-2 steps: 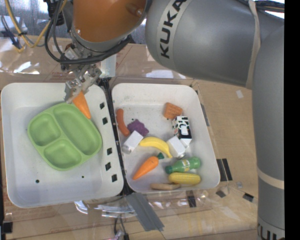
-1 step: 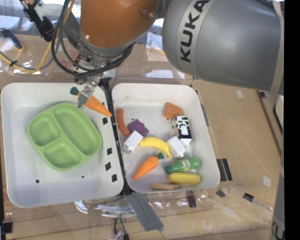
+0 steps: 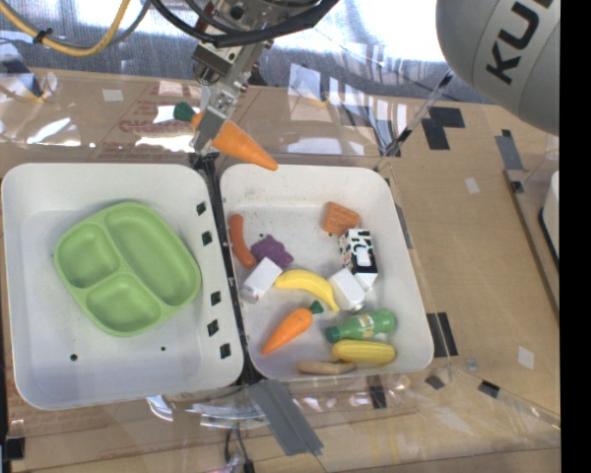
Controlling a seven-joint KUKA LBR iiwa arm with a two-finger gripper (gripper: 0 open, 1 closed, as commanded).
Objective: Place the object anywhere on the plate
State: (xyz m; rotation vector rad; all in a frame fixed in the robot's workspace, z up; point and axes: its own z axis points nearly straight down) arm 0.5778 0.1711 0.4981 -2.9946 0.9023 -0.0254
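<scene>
A green three-part plate point(image 3: 128, 266) lies in the left bin point(image 3: 39, 363). My gripper point(image 3: 208, 136) hangs above the far end of the divider between the two bins. It is shut on an orange toy carrot point(image 3: 246, 147). The carrot's green top point(image 3: 184, 113) sticks out to the left of the fingers, and its pointed end reaches right over the far rim of the right bin. The carrot is held in the air, up and to the right of the plate.
The right bin point(image 3: 399, 254) holds several toy foods: a second carrot point(image 3: 287, 330), a banana point(image 3: 307, 286), a sausage point(image 3: 240, 241), a purple piece point(image 3: 272, 251), a milk carton point(image 3: 359, 251), a green bottle point(image 3: 362, 324) and corn point(image 3: 364, 353).
</scene>
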